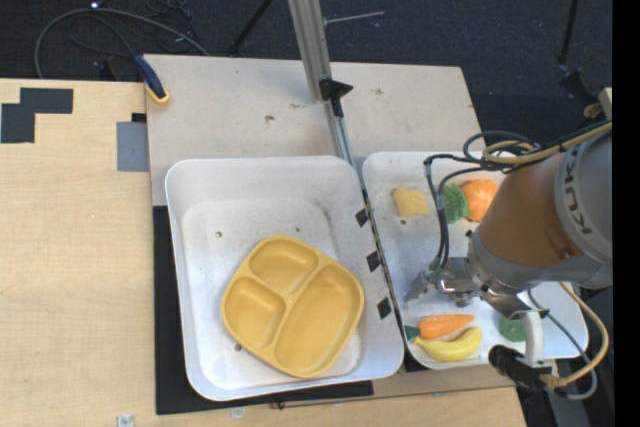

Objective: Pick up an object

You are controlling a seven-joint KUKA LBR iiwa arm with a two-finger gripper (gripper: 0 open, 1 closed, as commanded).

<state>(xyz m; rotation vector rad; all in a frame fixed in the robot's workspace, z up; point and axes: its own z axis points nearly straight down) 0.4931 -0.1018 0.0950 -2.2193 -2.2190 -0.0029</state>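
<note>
Banana (452,347) and carrot (446,325) lie just below the pincer (425,283), whose state I cannot tell; it should settle squarely over the carrot, clear of the bin wall (385,260).

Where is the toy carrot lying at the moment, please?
In the camera view, the toy carrot lies near the front edge of the right bin, just above the banana and directly below the gripper.

A toy carrot (446,325) lies flat against a banana (452,346) in the right bin's (392,215) near corner.
</note>
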